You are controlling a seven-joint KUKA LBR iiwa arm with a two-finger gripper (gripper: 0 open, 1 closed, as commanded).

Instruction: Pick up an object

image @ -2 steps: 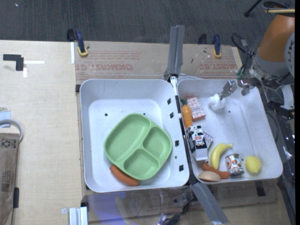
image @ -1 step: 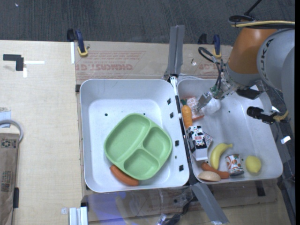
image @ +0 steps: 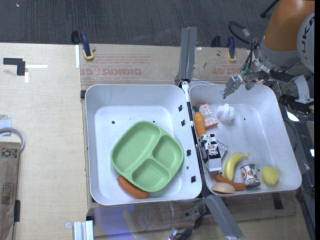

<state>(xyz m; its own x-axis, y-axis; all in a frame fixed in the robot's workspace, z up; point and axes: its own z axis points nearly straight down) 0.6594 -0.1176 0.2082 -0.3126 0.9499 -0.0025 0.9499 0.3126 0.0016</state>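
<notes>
1. Gripper sits over the far rim of the right bin, near its back edge, and I see nothing held between its fingers; whether they are spread or closed I cannot tell from this angle.
2. From my seat I see the arm coming in from the upper right, orange band showing above the wrist.
3. Closest to the gripper in the right bin is a small white object, with a red-and-white packet just beside it and an orange carrot along the left wall.
4. Further forward lie a black-and-white carton, a banana, a small can, a yellow lemon, and a tan, bread-like piece at the near edge.
5. I see the left bin holding a green divided plate, with an orange sausage tucked partly under its near edge.
6. Both bins rest side by side on the surface, which is pale wood.
</notes>
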